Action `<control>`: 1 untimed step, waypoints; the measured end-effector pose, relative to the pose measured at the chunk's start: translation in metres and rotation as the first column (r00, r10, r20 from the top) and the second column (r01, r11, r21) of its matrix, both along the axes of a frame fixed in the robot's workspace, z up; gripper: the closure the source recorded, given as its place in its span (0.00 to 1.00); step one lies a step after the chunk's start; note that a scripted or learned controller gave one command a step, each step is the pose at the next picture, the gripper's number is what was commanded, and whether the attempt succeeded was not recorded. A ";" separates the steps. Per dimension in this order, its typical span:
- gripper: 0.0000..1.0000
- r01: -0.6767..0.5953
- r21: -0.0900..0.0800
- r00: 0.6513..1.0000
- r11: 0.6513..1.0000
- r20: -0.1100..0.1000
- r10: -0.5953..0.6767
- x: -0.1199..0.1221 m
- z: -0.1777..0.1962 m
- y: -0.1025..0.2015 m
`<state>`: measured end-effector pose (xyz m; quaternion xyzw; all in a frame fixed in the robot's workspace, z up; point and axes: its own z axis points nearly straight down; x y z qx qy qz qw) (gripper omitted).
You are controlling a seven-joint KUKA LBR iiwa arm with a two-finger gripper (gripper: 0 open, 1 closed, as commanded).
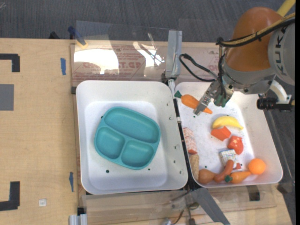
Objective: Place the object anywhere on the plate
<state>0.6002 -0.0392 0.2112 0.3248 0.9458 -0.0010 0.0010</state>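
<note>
A tan wooden bench (37, 139) carries 2 shallow white bins side by side. The gripper (204, 108) hangs over the back of the right bin (269, 149); whether it is gripping anything cannot be told from this angle. Touching or just behind its tip lies a toy carrot (189, 101). Nearer the camera from the gripper sit a banana (227, 122), a red piece (221, 133) and an orange ball (257, 166). Far to its left, in the left bin (89, 97), rests the teal plate (127, 137) with 3 compartments.
</note>
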 end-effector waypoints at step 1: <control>1.00 -0.360 -0.001 0.933 0.933 0.010 0.360 -0.021 0.113 0.066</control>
